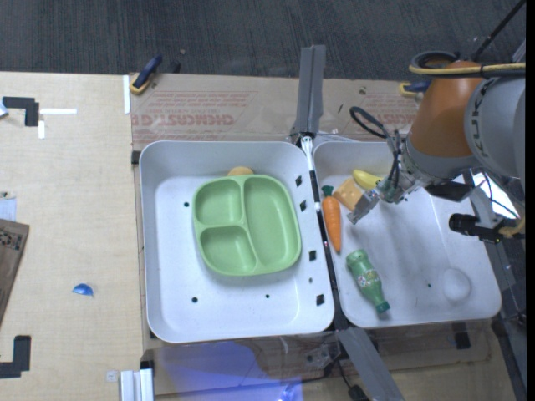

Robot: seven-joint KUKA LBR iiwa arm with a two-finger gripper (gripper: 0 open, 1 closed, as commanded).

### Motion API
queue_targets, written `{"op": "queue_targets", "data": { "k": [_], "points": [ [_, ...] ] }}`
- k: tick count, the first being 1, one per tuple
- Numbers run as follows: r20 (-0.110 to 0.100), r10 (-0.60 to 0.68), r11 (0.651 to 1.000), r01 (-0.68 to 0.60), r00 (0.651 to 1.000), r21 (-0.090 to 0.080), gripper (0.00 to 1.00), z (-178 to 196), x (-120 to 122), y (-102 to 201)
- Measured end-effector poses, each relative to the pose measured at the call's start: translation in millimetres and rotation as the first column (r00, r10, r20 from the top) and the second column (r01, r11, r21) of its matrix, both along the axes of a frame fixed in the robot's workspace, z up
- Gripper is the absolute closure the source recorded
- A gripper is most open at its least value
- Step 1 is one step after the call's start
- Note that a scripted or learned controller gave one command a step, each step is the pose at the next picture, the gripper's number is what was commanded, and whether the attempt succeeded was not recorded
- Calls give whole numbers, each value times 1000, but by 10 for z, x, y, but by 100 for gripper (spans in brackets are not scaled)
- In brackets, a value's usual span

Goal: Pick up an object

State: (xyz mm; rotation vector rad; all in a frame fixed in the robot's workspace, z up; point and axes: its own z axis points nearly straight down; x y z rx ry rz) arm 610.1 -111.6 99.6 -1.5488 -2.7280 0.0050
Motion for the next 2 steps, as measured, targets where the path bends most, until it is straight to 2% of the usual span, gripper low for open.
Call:
{"op": "queue_targets", "data": {
  "k": [1,2],
  "points": [
    [-40,-42,999,42,998,1,0,-107,399,25],
    [2,-61,998,61,998,0,0,429,134,-236]
  ]
}}
